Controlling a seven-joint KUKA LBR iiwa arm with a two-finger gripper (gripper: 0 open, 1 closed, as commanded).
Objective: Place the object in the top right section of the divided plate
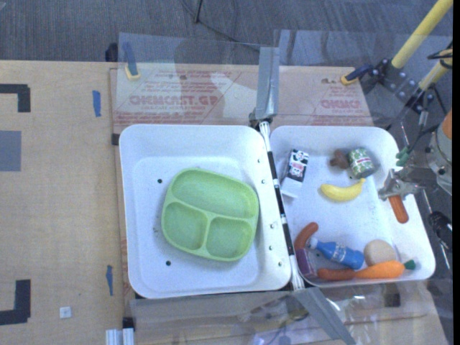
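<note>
A wooden bench [57,214] is being taken up by two white bins. The green divided plate [210,214] is being kept in the left bin [136,264]. A small orange sausage [398,208] is being pinched by the gripper [397,191] at the right bin's [316,139] right edge.

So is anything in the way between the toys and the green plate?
Yes. The toys, like the banana and carrot, lie in the right bin, and the green divided plate sits in the left bin. The two bins' raised rims run between them, so anything must be lifted over. The plate's sections hold nothing.
</note>
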